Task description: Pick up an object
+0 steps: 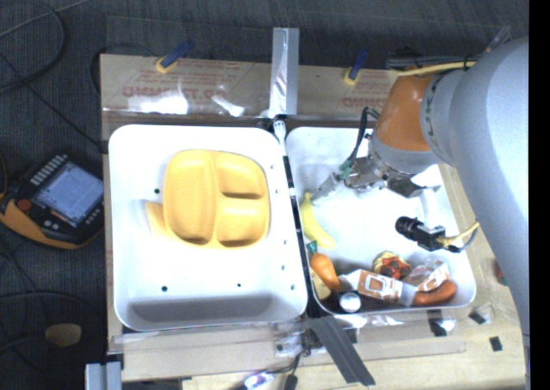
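Note:
The right bin (378, 216) holds the loose objects. A yellow banana (309, 222) lies along its left wall, with an orange carrot (324, 271) just below it. Along the front wall sit a small brown packet (378, 283), a red-and-green toy food piece (392, 265), a reddish sausage (435, 294) and a dark bottle with a white cap (349, 301). My gripper (333, 184) hangs low over the upper left of this bin, pointing toward the left wall, a little above the banana's top end. Nothing shows held in it.
The left bin (129, 208) bears a yellow divided tray (215, 195) lying face down. The grey arm with its orange band (404, 122) covers the right bin's upper right corner. A black fitting with a yellow cable (419, 228) hangs over the bin's right side. A handheld pendant (53, 199) lies off the bench at left.

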Robot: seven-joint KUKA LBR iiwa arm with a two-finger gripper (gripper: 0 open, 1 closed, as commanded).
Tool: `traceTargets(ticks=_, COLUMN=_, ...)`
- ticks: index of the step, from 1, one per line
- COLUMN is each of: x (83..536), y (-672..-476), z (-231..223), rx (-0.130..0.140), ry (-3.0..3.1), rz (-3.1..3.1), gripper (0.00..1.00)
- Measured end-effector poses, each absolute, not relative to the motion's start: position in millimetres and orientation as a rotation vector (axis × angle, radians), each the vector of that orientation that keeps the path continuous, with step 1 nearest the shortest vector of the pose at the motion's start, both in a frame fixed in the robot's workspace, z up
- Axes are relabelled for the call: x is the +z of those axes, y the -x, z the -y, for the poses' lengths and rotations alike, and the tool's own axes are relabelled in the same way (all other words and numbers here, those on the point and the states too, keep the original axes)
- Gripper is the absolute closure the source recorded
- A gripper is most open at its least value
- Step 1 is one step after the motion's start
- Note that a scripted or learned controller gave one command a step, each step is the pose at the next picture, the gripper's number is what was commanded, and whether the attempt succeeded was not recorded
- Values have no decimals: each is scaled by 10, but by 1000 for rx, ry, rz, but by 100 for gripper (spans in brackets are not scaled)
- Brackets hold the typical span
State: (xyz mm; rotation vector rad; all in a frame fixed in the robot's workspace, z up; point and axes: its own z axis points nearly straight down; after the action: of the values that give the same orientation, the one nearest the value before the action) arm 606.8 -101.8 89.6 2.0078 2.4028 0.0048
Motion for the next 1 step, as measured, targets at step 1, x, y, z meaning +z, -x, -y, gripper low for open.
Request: traceTargets(ticks=1, x=910, y=-5691, z=997, rx=1, ry=-2311, rz=-2126, gripper=0)
